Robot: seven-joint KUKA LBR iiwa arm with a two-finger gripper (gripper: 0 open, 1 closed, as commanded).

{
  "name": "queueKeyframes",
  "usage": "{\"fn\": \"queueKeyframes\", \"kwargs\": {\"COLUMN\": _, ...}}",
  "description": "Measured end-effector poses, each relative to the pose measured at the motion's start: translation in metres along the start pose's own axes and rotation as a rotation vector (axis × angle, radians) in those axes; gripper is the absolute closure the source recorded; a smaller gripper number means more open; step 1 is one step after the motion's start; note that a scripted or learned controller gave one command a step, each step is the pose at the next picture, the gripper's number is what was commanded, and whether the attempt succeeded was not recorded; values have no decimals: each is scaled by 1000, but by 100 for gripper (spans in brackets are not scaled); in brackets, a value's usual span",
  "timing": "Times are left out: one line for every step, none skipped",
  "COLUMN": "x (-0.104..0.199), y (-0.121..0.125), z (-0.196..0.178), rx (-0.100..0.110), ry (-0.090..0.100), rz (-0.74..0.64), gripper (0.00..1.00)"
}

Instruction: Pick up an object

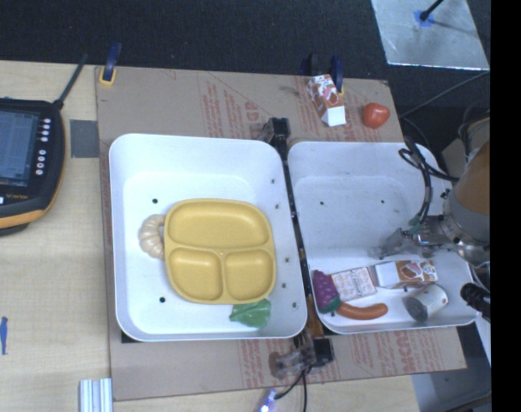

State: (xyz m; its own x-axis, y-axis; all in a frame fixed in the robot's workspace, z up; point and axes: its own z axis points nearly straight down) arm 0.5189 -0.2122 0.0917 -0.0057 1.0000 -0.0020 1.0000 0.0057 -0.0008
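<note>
- Pincer [408, 240] is hanging low over the right bin [346, 157], just above the row of items along its near edge; I am seeing grey metal parts there, but I cannot tell how it is set.
- Arm [473, 191] is reaching in from the right, partly cut off by the frame, with a black cable [421, 174] looping in front of it.
- I am seeing a small carton [406, 272] lying just below the pincer, apart from it; its print is too small to read.
- Beside it are sitting another flat packet [354, 282], a purple item [325, 288], a sausage [360, 311] and a grey cup [425, 303] on its side.
- In the left bin [140, 157], a yellow divided tray [219, 249] is partly hiding a tan pastry [151, 235] and a green item [251, 314].
- On the table beyond the bins, a small box [326, 99] and a red ball [375, 114] are resting; red lettering on the cardboard is unreadable.
</note>
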Motion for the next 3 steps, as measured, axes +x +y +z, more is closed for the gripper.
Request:
{"fn": "queueKeyframes", "kwargs": {"x": 1, "y": -38, "z": -1, "rx": -4, "ry": 0, "rz": -1, "gripper": 0}}
{"fn": "queueKeyframes", "kwargs": {"x": 79, "y": 28, "z": 0, "rx": 3, "ry": 2, "rz": -2, "gripper": 0}}
{"fn": "queueKeyframes", "kwargs": {"x": 180, "y": 65, "z": -101, "rx": 1, "ry": 4, "rz": 0, "gripper": 0}}
